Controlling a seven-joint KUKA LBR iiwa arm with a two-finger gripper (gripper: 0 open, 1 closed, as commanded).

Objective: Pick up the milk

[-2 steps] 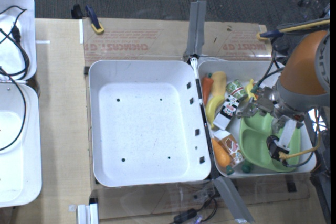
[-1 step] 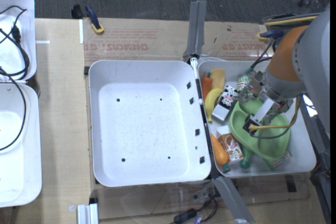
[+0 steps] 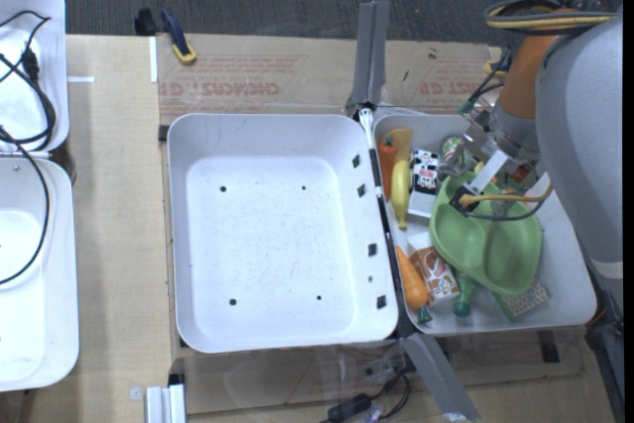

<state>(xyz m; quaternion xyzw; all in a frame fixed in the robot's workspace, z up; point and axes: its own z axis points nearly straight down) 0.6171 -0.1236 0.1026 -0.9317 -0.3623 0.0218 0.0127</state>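
The milk (image 3: 424, 171), a small carton patterned in black and white, lies in the right bin (image 3: 570, 290), in the far left part of it. It sits just beside a yellow banana (image 3: 399, 193), on the side of the banana away from the shared wall of the two bins. An orange item (image 3: 386, 157) lies at the banana's far end, against that wall.

The grey arm (image 3: 584, 144) reaches in from the right, and its tool (image 3: 472, 157) hangs over the far half of the right bin, near the milk but to its right, above the far rim of a large green bowl (image 3: 487, 245). Whether the tool is open or closed cannot be told (the wrist and cables crowd that spot), and nothing can be made out in its grip.

Nearer the camera, a carrot (image 3: 411, 280) lies along the bin's left wall with a brown packet (image 3: 439, 274) just beside it. The left bin (image 3: 180, 213) stands on the pale worktop (image 3: 119, 263), touching the right one.
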